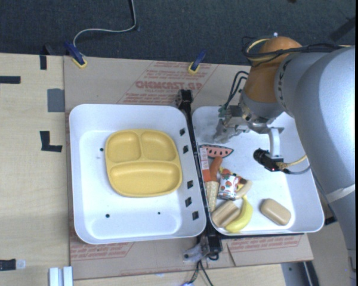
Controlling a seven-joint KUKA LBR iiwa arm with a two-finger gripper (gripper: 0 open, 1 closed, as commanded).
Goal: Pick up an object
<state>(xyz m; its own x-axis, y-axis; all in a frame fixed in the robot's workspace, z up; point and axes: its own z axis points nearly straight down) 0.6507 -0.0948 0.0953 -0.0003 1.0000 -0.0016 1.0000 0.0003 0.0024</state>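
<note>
My gripper (225,128) hangs over the far left part of the right bin (301,180), reaching in from the grey and orange arm on the right. Just below it lies a watermelon slice (218,151), apart from the gripper. Further toward the front sit an orange carrot (212,171), a small red and white can (228,185), a yellow banana (244,216), a tan hot-dog bun (223,210) and a brown bread roll (275,211). Nothing shows in the gripper.
The left bin (83,177) holds a yellow divided plate (144,162). A black divider with clips (191,159) runs between the bins. The toy foods crowd the right bin's left and front side; its right part is bare white.
</note>
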